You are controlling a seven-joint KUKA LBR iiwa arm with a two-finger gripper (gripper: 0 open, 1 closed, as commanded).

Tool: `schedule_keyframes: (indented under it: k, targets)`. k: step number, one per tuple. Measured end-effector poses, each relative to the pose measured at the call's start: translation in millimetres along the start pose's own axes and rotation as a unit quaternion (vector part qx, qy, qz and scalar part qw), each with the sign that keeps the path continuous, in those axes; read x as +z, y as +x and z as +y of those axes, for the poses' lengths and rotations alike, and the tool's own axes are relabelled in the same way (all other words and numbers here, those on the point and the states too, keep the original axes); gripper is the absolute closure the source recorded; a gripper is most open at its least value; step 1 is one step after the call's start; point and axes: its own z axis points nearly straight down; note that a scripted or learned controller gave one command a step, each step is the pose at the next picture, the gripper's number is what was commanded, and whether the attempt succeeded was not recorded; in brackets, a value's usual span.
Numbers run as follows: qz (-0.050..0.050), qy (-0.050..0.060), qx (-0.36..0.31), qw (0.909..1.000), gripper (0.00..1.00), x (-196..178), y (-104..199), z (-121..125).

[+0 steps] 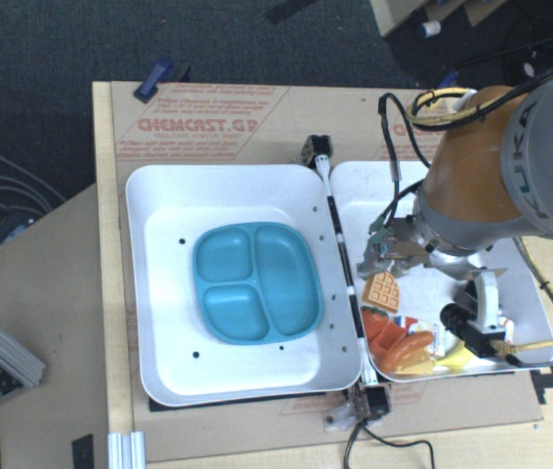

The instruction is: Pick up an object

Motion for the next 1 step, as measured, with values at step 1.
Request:
schedule_keyframes:
  k: [1]
  targets:
    - [0.000, 0.000, 0.000, 1.0000, 1.00, -57.4, 38.9, -31.1]
